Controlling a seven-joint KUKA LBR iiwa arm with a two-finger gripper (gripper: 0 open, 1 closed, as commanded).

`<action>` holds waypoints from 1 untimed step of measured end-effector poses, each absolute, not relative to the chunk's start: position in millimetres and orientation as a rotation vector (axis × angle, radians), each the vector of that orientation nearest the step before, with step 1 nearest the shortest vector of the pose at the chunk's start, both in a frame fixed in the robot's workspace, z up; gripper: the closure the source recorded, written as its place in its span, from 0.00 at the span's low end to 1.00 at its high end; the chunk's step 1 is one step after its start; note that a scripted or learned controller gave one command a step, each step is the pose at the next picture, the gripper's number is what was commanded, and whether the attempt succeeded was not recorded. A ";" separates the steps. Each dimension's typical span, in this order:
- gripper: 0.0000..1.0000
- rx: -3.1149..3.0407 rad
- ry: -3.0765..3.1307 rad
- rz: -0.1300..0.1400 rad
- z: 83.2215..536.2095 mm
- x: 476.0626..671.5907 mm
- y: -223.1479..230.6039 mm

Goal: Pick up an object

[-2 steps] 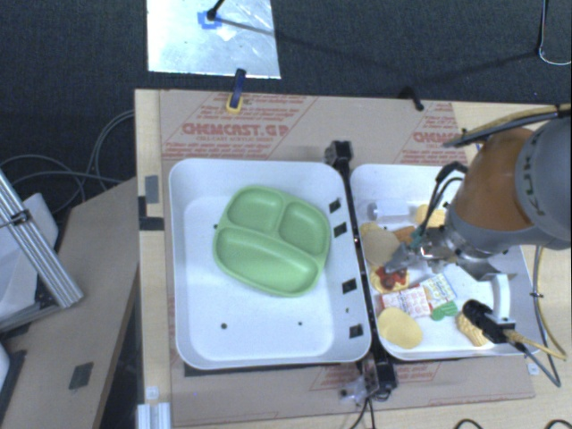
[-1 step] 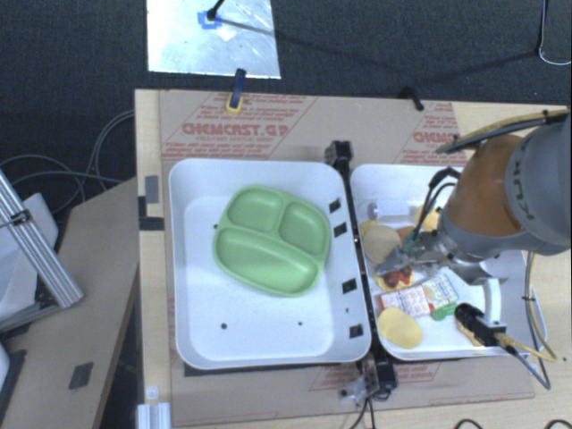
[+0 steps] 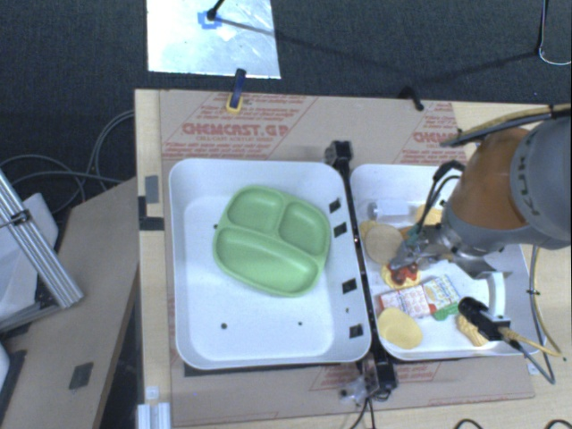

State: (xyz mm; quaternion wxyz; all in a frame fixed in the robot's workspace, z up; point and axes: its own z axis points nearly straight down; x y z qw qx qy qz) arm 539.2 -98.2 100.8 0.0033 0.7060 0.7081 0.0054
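Green divided plate (image 3: 273,238) in left bin (image 3: 268,329); yellow pieces (image 3: 399,329) and printed packet (image 3: 420,298) in right bin (image 3: 393,186), jaws' state unclear.

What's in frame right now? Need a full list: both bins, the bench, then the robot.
left bin: 1, white, left half of bench
right bin: 1, white, beside the left bin
divided plate: 1, green, middle of left bin
flat disc: 1, tan, right bin, by its left wall
round piece: 1, yellow, right bin, near corner
printed packet: 1, white with coloured print, right bin
red item: 1, red, right bin, just below the gripper; kind unclear
board: 1, brown with red lettering, under both bins
arm: 1, grey and orange, over right bin
gripper: 1, dark, over right bin
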 end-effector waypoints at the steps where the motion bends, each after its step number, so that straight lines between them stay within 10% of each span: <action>1: 1.00 2.215 2.223 0.004 145.3 535.2 -99.3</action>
